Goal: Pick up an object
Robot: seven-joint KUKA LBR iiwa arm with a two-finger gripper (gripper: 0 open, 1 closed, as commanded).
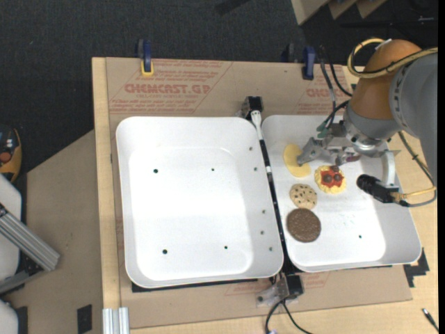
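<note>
Several toy foods lie in the right bin (389, 245): a pale yellow disc (293, 158), a small pizza-like piece with red topping (330, 180), a chocolate-chip cookie (303, 195) and a dark brown round cookie (304, 225). My gripper (321, 160) hangs low over the bin's far half, open. One fingertip (304, 160) sits at the yellow disc's right edge, and the other is just above the pizza piece. Nothing shows between the fingers.
The left bin (139, 186) adjoins the right one along a dark clamp strip (268, 179). Both rest on a brown board (174, 82) held by blue clamps at the back. The arm comes in from the right over the right bin's far corner.
</note>
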